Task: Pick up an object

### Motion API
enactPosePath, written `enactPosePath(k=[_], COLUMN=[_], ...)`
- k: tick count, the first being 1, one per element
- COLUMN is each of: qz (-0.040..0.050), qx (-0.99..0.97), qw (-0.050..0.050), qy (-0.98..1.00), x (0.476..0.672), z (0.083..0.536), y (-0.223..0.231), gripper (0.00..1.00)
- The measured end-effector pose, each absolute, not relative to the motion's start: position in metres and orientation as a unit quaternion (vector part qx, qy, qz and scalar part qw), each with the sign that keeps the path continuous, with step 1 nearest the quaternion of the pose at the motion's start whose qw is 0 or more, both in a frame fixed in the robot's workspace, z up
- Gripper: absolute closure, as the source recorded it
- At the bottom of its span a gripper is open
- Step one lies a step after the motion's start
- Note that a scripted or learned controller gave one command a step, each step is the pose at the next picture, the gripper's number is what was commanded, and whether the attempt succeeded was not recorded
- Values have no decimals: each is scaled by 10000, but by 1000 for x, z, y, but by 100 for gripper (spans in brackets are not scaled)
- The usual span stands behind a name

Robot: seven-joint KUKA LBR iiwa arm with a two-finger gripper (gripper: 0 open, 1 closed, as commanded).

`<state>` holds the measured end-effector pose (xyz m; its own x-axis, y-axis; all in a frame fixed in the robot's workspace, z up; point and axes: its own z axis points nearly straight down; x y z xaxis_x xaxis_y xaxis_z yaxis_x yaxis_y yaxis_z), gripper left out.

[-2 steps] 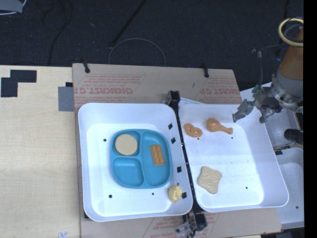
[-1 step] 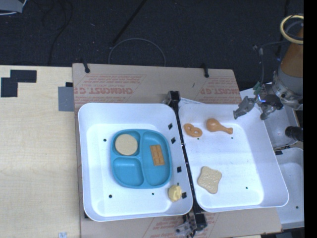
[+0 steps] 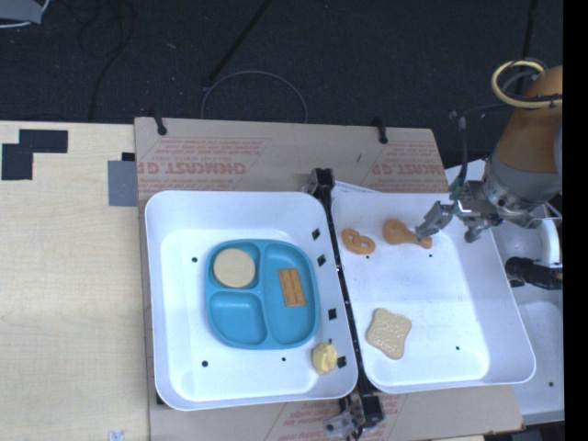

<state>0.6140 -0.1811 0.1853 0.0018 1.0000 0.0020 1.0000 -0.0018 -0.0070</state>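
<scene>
Two white bins sit side by side on my table point(image 3: 73, 274). The left bin point(image 3: 175, 219) holds a blue divided tray point(image 3: 262, 333) carrying a round cracker point(image 3: 233, 267) and an orange wafer point(image 3: 292, 288); a yellow lump point(image 3: 323, 356) lies near its right corner. In the right bin point(image 3: 459, 338), my pincer point(image 3: 452, 217) hangs spread at the far right, one fingertip just beside a tan drumstick-shaped piece point(image 3: 401, 233). A pretzel point(image 3: 358, 242) lies left of it, a toast slice point(image 3: 389, 333) nearer.

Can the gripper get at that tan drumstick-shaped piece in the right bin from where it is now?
Probably yes: the gripper sits right beside the drumstick-shaped piece, and nothing lies between them.
</scene>
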Motion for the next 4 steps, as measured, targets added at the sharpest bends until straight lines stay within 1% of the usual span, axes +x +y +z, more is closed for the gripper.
enactPosePath(k=[1,2,3,4], qz=[18,20,13,-11], qx=[-7071,-7075,-7079,-7067], qw=[30,34,19,-17], qy=[-7071,-7067,-7063,-7075], x=[611,609,610,618], z=[141,88,101,162], y=[-178,-176,-177,-176], gripper=[0,0,100,100])
